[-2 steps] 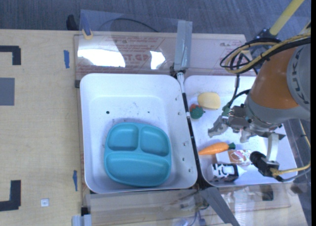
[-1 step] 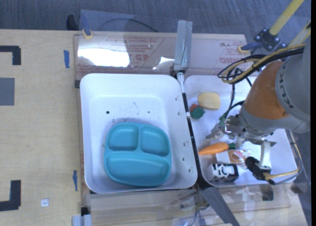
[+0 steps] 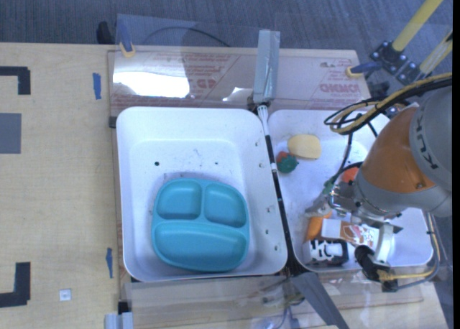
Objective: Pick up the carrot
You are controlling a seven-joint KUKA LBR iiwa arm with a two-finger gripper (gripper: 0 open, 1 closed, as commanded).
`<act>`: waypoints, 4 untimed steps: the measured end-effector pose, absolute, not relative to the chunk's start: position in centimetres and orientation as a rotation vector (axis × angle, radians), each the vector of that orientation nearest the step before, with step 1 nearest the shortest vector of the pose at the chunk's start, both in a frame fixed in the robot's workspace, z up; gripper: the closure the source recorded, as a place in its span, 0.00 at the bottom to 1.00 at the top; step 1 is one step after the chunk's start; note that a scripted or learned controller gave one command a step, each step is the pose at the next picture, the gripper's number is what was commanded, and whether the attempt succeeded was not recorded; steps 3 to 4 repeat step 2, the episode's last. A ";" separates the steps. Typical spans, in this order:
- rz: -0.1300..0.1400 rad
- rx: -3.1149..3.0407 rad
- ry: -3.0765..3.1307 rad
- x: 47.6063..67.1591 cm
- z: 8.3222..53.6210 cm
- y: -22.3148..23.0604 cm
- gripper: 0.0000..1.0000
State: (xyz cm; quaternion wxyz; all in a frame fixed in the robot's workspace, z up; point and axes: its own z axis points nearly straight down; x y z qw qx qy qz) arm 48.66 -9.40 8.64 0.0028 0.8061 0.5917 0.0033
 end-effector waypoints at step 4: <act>-0.002 2.224 2.221 56.7 18.2 0.2 1.00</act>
